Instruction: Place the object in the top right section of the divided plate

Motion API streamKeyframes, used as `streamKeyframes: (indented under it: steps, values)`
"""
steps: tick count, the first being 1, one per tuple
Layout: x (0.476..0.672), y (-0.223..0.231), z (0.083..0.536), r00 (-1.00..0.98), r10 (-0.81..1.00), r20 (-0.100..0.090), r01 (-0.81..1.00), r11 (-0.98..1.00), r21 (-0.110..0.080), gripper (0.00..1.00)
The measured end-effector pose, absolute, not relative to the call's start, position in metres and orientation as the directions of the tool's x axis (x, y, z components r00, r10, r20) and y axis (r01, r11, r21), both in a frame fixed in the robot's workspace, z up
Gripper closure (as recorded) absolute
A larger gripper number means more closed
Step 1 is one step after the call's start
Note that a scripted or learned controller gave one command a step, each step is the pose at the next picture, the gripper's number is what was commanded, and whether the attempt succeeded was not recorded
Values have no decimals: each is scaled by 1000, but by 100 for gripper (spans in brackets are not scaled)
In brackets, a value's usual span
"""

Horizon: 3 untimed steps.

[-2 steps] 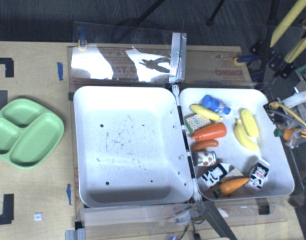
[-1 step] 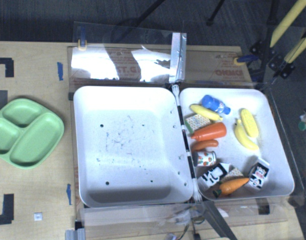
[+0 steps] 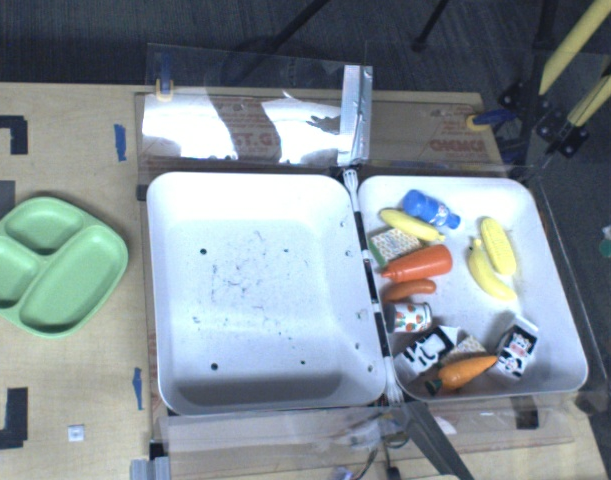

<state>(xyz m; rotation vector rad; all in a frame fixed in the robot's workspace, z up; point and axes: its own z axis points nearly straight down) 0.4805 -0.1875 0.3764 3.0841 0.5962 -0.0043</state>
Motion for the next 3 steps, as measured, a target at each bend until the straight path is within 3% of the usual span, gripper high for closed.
streamKeyframes:
  steps: [2, 3]
  values:
    - [482, -186, 395, 927, 376, -6, 376, -927, -1, 100]
    - [480, -223, 435, 780, 626, -1, 626, -780, 1, 100]
